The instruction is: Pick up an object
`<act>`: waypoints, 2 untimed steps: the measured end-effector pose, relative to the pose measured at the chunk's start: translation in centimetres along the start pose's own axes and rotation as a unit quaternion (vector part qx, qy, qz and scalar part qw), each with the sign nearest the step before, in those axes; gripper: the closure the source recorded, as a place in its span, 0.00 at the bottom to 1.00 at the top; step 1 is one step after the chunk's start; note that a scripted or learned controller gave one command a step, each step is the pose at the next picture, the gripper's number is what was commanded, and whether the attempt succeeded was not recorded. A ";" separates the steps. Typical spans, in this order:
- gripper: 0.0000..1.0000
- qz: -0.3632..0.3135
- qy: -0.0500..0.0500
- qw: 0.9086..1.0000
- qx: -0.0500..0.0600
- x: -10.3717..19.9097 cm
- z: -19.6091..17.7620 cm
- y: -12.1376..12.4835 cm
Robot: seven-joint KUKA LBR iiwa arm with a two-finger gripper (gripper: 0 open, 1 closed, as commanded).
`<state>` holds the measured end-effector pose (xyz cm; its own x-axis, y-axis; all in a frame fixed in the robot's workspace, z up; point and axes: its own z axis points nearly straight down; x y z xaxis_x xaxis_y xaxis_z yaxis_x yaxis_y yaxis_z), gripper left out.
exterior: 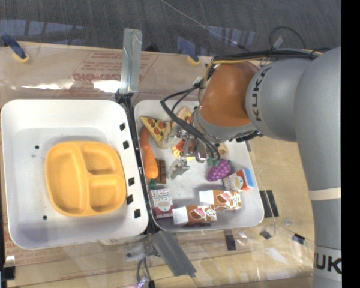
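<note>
**Entry: pincer low over right bin, toys beneath**

My arm (288, 101) reaches in from the right, its orange band (225, 95) over the far half of the right bin (255, 212). My pincer (189, 158) hangs low at the middle of that bin. Metal parts show there, yet I cannot tell whether it is released or clenched, and nothing I can make out sits in its grip.

Contents, right bin:
- Pizza slice (156, 128), far-left corner, partly under my wrist cabling.
- Carrot (150, 158), along the left wall, running near to far.
- Purple grapes (219, 170), just right of my pincer, apart from it as far as I can judge.
- Small red carton (161, 201), near-left corner.
- Brown and white carton (194, 215), lying flat against the near wall.
- Another carton (225, 200), just right of and slightly farther than that one.
- Small blue and orange box (243, 179), near the right wall, beside the grapes.

Left bin (18, 161): a yellow divided tray (84, 176) lies at its middle, well apart from my pincer.

Both bins rest side by side on the bench (60, 65), touching along their shared edge.
</note>
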<state>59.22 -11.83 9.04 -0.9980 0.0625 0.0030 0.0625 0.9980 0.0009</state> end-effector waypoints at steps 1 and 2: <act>0.00 0.304 -0.005 0.953 0.005 0.0 -0.3 1.5; 0.00 0.406 -0.003 0.914 0.004 1.2 -0.3 1.2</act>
<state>58.13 -10.59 9.35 -0.6225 0.7826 -0.0060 0.7826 0.6225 -0.0059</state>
